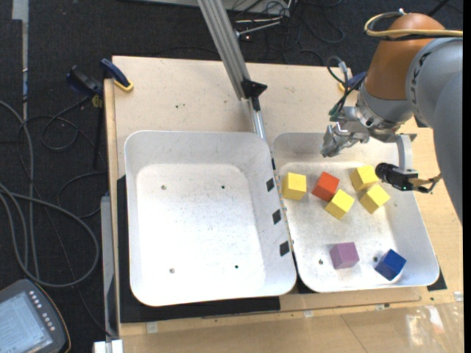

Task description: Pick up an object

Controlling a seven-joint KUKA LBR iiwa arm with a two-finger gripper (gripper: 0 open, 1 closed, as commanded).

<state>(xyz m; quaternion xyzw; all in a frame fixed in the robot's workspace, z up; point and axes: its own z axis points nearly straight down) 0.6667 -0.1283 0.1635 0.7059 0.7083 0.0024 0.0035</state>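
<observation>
Fingertips can't be made out from up here, so whether the gripper (333, 144) is open or closed, or carrying anything, can't be told. It hangs over the far end of the right bin (412, 219). Just below it sits the orange block (326, 186), between a yellow block (294, 185) and another yellow block (339, 204) that nearly touches it. Small, rigid and probably light, with flat faces; its free opposite sides look like the place to pinch.

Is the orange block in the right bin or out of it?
In. The orange block lies on the right bin's floor, between yellow blocks, with the gripper above it.
</observation>
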